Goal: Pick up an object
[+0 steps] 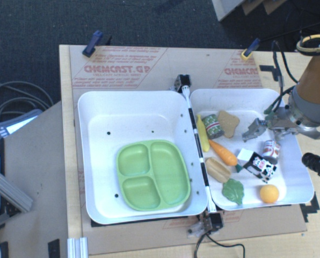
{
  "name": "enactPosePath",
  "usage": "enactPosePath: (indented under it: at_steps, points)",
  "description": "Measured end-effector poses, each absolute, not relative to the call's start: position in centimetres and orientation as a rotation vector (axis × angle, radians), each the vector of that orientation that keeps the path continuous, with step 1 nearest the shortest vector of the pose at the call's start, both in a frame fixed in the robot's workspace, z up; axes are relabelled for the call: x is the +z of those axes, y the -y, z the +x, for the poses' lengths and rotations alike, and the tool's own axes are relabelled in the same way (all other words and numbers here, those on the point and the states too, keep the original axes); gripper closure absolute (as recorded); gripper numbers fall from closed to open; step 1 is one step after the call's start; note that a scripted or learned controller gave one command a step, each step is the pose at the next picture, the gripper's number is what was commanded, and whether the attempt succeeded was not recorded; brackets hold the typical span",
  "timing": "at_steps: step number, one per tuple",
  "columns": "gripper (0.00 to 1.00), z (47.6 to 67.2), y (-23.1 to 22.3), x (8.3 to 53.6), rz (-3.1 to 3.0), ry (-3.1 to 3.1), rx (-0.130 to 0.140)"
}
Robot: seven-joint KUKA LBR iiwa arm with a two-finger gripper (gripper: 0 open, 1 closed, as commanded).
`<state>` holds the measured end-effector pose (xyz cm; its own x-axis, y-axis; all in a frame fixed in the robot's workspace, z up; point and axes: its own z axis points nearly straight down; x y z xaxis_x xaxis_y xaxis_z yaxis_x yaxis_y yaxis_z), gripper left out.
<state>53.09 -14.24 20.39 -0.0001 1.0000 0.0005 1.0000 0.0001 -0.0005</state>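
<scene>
White right-hand plastic bin — two-finger metal gripper above its centre, jaws spread, holding nothing; orange plastic carrot near left rim, small orange ball at front edge — open floor by right wall.

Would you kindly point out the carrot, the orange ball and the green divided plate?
carrot [223, 152], camera view, middle of its body.
orange ball [269, 193], camera view, its centre.
green divided plate [188, 183], camera view, right rim.

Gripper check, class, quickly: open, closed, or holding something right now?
Gripper: above the right bin, jaws spread open, nothing between them.
</scene>
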Motion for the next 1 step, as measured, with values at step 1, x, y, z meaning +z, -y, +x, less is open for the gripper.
enactPosePath:
  at_steps: [1]
  points:
    - [0.00, 54.73, 10.12, 9.98, -2.219, 2.220, 0.001]
